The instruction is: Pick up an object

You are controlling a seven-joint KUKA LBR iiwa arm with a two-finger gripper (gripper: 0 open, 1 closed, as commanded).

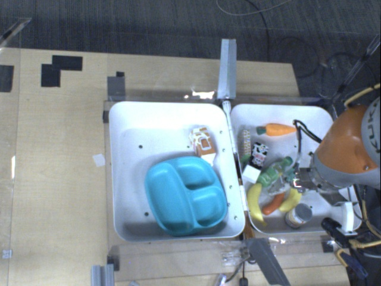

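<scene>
My gripper [293, 182] sits low in the right bin [321, 113], over the clutter at the frame's lower right (whether it is closed, I cannot tell). Beneath it lie a green object [275, 173], two bananas [255, 201] and a can [296, 217]. A carrot [278, 130] rests higher up; a blue tray [186, 194] occupies the left bin [128, 159].
</scene>
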